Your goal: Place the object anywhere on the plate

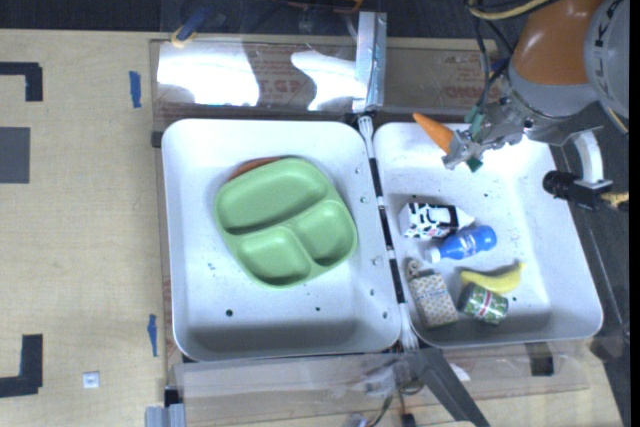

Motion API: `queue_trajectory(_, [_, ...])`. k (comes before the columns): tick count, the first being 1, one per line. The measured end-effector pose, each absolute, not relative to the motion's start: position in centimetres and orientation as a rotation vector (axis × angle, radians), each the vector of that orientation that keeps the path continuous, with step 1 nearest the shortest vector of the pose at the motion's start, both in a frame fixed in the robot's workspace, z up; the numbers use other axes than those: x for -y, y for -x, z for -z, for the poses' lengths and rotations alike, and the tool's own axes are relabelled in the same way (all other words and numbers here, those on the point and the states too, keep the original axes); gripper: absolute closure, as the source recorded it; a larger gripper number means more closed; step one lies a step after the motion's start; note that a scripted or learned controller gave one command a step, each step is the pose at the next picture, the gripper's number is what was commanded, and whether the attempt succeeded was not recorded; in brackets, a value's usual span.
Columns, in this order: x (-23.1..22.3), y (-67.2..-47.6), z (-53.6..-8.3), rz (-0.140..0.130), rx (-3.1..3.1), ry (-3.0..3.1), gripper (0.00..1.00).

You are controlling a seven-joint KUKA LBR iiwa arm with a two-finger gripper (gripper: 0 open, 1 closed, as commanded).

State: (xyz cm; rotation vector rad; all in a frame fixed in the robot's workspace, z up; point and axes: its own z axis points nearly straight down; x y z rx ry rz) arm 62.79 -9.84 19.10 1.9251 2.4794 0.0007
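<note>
1. The claw [468, 155] hangs over the back of the right bin [570, 315], under the arm [565, 45] that comes in from the right. The fingers are too small and blurred here, so I cannot tell if they are apart or together, or whether they clamp anything.
2. The carrot [432, 129] lies just left of the claw, tip pointing away from it. It seems to touch the fingers or nearly so, but nothing shows it sitting between them. I judge it the likely object, since it is the nearest thing.
3. The plate [287, 220] sits well to the claw's left and a little nearer the camera, in the left bin [190, 315]. Nothing lies on it, so the task looks undone.
4. To do this step well, centre the claw across the carrot's thick end, not the thin tip, which would slip out.
5. Confirm a firm hold before lifting; if the carrot stays behind, try the grasp again.
6. Lift high enough to clear the wall between the bins, which stands left of the claw.
7. Other things lie nearer the camera than the claw: a cow toy [430, 218], a bottle [464, 243], a banana [497, 277], a can [482, 303] and a pouch [431, 298]. The path to the plate need not cross them.
8. Any of the plate's sections will do; release low so the carrot does not roll off.
</note>
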Motion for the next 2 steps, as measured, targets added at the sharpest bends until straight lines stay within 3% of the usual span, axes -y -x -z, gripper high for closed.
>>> queue_trajectory(1, [3.0, -66.8, -18.7, -0.006, -2.405, -2.019, 1.00])
queue_trajectory(2, [-3.0, -60.8, -18.5, 0.000, -2.440, -1.980, 1.00])
